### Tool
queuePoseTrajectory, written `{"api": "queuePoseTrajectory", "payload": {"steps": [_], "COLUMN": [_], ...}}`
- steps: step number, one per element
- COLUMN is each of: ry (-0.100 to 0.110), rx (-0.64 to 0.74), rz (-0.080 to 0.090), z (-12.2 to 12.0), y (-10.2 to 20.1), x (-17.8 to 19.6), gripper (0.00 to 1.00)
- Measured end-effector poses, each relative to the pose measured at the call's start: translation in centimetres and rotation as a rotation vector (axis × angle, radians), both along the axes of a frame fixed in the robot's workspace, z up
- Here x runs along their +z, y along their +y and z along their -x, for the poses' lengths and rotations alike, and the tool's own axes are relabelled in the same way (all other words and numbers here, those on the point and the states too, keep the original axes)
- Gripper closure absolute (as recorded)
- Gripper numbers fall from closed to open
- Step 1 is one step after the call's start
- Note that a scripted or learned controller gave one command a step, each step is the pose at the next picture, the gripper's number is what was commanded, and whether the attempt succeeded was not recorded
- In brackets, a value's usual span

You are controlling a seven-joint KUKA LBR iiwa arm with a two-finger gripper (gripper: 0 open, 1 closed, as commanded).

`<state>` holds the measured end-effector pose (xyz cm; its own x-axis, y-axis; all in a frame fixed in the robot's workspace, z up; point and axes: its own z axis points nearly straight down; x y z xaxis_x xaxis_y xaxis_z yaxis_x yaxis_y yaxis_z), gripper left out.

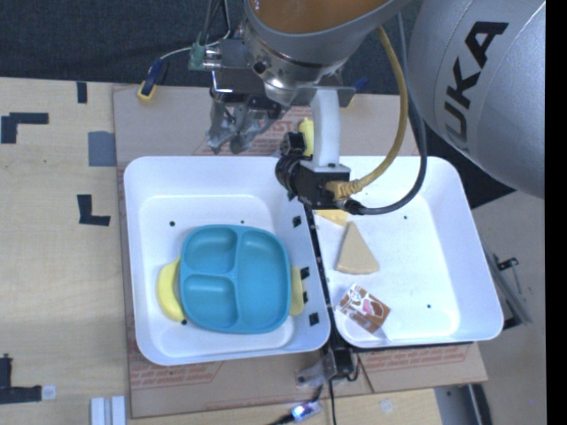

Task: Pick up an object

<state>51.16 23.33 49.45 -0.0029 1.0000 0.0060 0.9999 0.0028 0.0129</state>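
My gripper (234, 135) hangs high over the far edge of the left bin (135, 237), with nothing visible in it. In that bin lies a blue divided plate (236, 278). A yellow thing (167, 292) pokes out from under its left side, and a yellow edge (296, 290) shows at its right. The right bin (471, 237) holds a tan wedge (356, 251), a small yellow piece (330, 217) near the divider, and a brown and white wrapper (363, 309) at the front.
The arm's big grey and orange body covers the top of the view and the right bin's far right corner. Both bins sit on a cardboard sheet (159, 118) on the wooden bench.
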Motion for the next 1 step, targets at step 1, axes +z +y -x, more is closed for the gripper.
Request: {"api": "queuePoseTrajectory", "payload": {"steps": [1], "ry": [0.029], "rx": [-0.003], "rz": [0.014], "z": [-0.89], "y": [-0.12], "x": [-23.31], "gripper": [1.0]}}
